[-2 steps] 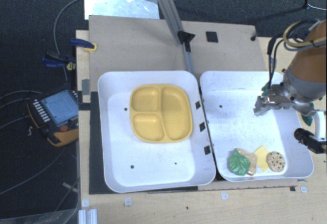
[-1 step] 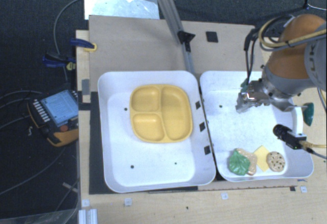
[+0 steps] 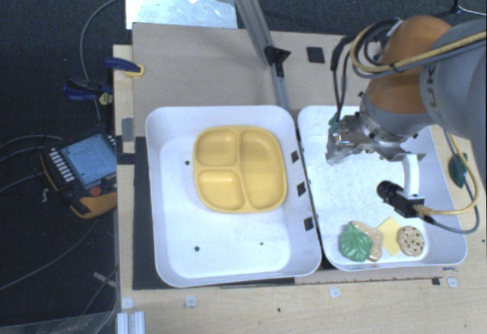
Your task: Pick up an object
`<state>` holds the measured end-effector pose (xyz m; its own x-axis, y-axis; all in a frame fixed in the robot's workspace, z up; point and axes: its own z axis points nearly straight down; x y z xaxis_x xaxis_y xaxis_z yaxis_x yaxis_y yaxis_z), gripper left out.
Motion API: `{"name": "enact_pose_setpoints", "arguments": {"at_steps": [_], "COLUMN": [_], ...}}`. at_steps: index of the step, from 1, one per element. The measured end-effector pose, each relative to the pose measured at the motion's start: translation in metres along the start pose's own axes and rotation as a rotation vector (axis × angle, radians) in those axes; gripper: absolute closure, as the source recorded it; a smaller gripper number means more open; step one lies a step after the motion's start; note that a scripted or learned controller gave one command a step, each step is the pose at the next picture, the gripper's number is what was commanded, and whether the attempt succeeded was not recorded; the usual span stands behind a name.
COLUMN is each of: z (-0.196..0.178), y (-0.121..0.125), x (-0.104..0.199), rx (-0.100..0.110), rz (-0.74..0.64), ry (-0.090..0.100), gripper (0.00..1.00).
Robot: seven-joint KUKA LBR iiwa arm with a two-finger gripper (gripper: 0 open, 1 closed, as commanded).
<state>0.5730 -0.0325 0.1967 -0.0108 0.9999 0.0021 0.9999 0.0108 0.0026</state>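
Observation:
Small toy foods lie in the near corner of the right bin (image 3: 335, 195): a green leafy piece (image 3: 352, 243), a tan piece (image 3: 374, 246) against it, a yellow cheese slice (image 3: 389, 232) and a round speckled cookie (image 3: 411, 240). My gripper (image 3: 337, 151) hangs over the far left part of that bin, well away from the foods, and nothing shows under it. The grey wrist and orange band (image 3: 403, 58) rise behind it.
A yellow divided plate (image 3: 240, 169) lies in the left bin (image 3: 228, 249). A black connector with a yellow cable (image 3: 397, 197) hangs from the arm above the right bin. A slanted metal pole (image 3: 255, 13) stands behind the bins.

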Motion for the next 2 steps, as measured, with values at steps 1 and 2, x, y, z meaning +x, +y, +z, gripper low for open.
{"name": "enact_pose_setpoints", "arguments": {"at_steps": [1, 2], "z": [-0.015, -0.029], "y": [0.015, 0.024], "x": [0.050, 0.103], "rx": [-0.001, 0.000], "rz": [0.000, -0.001], "ry": [0.000, 0.001], "gripper": [1.00, 1.00]}}
